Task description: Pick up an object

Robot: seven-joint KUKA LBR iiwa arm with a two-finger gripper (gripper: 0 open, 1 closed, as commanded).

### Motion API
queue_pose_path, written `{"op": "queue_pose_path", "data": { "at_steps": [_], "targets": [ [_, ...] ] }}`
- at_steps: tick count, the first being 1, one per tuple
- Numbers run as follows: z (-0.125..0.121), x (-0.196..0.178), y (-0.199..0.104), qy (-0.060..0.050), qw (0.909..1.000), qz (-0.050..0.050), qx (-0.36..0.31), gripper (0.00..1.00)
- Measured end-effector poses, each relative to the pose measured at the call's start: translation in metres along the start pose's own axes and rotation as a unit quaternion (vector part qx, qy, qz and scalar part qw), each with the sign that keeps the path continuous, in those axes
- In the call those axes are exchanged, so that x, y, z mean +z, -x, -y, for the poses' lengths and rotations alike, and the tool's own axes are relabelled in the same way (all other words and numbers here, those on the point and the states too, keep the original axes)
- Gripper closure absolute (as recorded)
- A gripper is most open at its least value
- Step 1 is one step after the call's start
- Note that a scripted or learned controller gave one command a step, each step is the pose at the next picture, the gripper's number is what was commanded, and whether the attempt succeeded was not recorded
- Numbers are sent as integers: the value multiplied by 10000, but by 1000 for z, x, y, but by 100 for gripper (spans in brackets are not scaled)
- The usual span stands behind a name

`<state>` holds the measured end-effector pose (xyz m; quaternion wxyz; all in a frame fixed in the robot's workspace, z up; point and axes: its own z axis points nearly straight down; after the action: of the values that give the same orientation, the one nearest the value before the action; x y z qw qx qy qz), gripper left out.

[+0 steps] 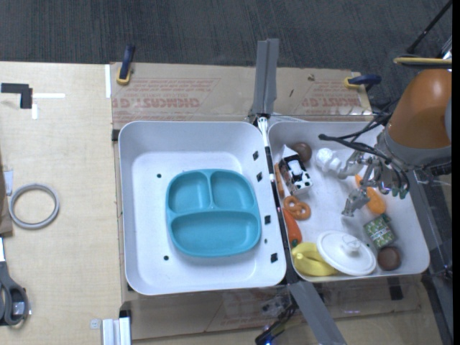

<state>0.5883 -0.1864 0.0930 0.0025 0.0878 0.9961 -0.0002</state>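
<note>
The right bin (411, 214) holds several small things. An orange piece (376, 203) lies beside a green packet (378, 230), with a brown ball (389, 258) at the near right corner. A white round lid (347, 253) and a yellow banana (313, 259) sit along the near wall. A pretzel (296, 208), a carrot (291, 228), a black-and-white toy (295, 172), another brown ball (302, 151) and a white lump (329, 160) fill the left and far side. My gripper (363, 191) hangs low inside this bin, right next to the orange piece.
The left bin (136, 192) holds a blue divided plate (213, 212). A grey divider bar (266, 77) runs between the bins at the back. On the bench at the left lie a tape ring (31, 205) and scissors (13, 300).
</note>
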Motion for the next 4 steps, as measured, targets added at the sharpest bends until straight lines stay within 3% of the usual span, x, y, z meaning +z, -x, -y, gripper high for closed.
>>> {"op": "queue_pose_path", "data": {
  "at_steps": [2, 3, 4],
  "targets": [
    [10, 0, -39, -1, 9987, -13, 513, 0],
    [8, 0, -39, -2, 9929, -12, 1191, 0],
    [41, 0, -60, 26, 9782, -21, 2077, 0]
  ]
}}
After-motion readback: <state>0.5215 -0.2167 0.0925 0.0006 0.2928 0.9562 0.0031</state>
